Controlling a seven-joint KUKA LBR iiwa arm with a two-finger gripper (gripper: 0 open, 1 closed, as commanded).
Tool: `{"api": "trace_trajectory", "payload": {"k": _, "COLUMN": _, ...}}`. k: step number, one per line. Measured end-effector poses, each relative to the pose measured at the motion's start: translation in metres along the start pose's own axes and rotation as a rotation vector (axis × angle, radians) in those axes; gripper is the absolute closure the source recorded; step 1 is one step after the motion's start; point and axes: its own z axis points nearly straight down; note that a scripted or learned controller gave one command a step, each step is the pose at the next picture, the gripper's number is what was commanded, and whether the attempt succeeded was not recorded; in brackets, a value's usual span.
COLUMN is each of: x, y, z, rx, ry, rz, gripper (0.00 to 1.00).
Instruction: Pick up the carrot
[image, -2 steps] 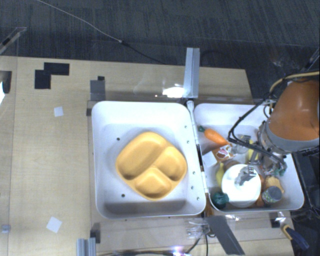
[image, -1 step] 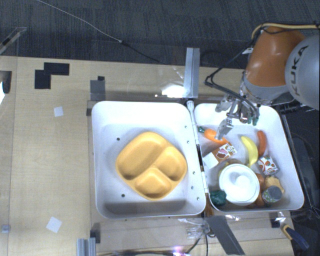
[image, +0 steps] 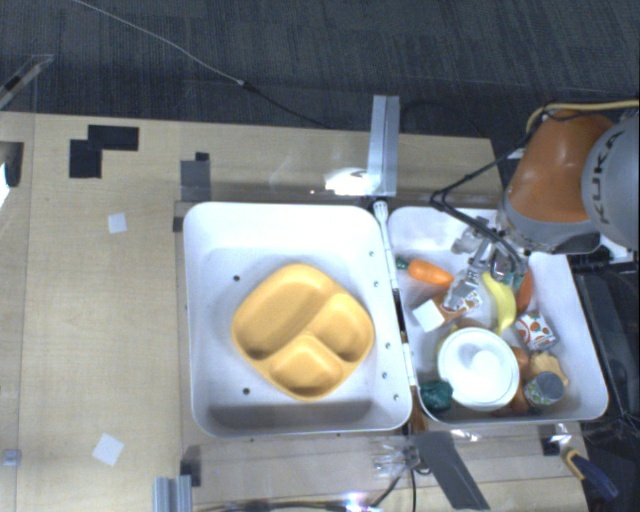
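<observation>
Camera view: the carrot (image: 431, 271) is seen lying just left of the pincer (image: 470, 285) (in the right bin (image: 590, 370)). Whether the pincer is apart cannot be told; a sideways shift is judged needed.

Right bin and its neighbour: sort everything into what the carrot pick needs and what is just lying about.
For the job:
carrot, in the right bin
gripper, just right of it

Just lying about:
banana
white bowl
yellow divided plate, in the left bin

Wooden bench (image: 90, 330) bears two white bins (image: 205, 330), side by side.
</observation>
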Motion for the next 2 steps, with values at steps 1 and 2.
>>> {"api": "trace_trajectory", "payload": {"k": 1, "x": 0.011, "y": 0.023, "z": 0.028, "rx": 0.009, "ry": 0.025, "rz": 0.237, "gripper": 0.00}}
{"api": "trace_trajectory", "payload": {"k": 2, "x": 0.102, "y": -0.002, "z": 0.025, "rx": 0.012, "ry": 0.026, "rz": 0.492, "gripper": 0.00}}
